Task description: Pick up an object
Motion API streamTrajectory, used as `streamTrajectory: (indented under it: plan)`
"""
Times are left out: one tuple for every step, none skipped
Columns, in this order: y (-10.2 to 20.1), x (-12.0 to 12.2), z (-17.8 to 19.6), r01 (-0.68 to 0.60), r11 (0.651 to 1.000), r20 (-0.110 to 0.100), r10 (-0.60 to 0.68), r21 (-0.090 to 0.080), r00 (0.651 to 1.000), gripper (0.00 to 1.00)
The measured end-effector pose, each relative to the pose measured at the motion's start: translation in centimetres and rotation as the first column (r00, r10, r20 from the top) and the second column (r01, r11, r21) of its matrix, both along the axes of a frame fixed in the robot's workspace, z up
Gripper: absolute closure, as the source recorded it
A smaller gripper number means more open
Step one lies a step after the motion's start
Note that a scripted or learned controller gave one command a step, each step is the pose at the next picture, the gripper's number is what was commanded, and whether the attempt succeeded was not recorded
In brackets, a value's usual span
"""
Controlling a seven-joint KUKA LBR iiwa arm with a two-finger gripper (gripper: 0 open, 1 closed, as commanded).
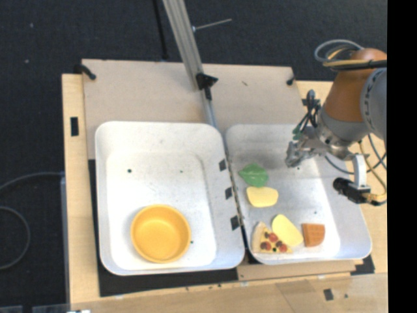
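Observation:
The right bin (pixel 339 233) holds a green leaf-shaped piece (pixel 253 174), a pale yellow piece (pixel 261 196), a yellow wedge (pixel 286 230), a pizza-like slice with red dots (pixel 268 241) and an orange-brown block (pixel 313 234). My gripper (pixel 294 156) hangs over the upper right part of this bin, to the right of the green piece and above the bare floor. Nothing shows between its fingertips.
A yellow bowl (pixel 160 233) sits in the lower part of the left bin (pixel 117 149). A metal pole (pixel 186 38) slants down to the bins' back edge. Cables and a black fitting (pixel 352 189) hang off the wrist over the right bin's right side.

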State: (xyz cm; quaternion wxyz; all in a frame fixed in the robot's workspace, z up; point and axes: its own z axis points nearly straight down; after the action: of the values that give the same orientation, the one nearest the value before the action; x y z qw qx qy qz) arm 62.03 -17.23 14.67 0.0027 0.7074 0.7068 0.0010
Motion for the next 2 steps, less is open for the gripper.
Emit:
streamTrajectory:
  plan:
    - [0.14,0.53,6.43,-0.004,1.000,0.003,0.004,0.001,1.000,1.00]
    - [0.04,0.59,7.17,-0.006,1.000,-0.003,0.006,0.002,1.000,1.00]
